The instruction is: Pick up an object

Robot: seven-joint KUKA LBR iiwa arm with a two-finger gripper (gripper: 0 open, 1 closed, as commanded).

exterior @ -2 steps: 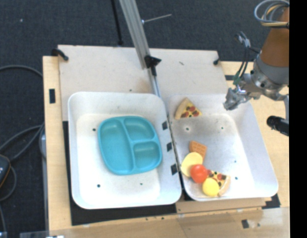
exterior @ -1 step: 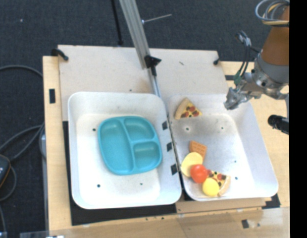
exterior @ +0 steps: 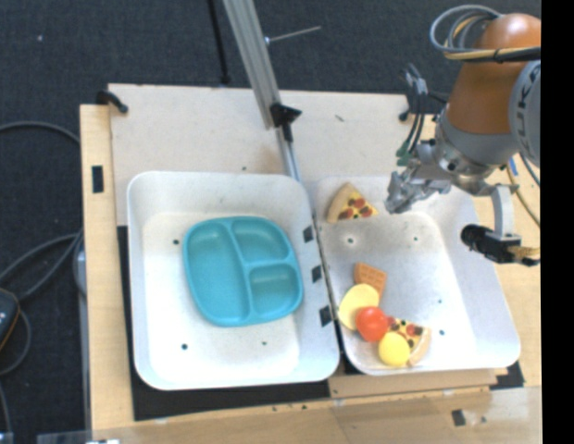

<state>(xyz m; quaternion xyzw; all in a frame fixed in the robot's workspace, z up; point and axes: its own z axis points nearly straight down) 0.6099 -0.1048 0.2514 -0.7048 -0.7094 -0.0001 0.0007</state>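
Claw fingertips blur into one dark mass, so I can't tell its state or whether it has anything. Arm is cut off at the right, wrist angled down-left over the right bin's far edge, just beside the pizza slice. Toy food pile sits at the near-left corner.

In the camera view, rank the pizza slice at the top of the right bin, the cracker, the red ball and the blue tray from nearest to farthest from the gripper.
From the gripper:
1. Pizza slice, just left of it, right bin's top.
2. Cracker, mid bin.
3. Red ball, lower cluster.
4. Blue tray, left bin.
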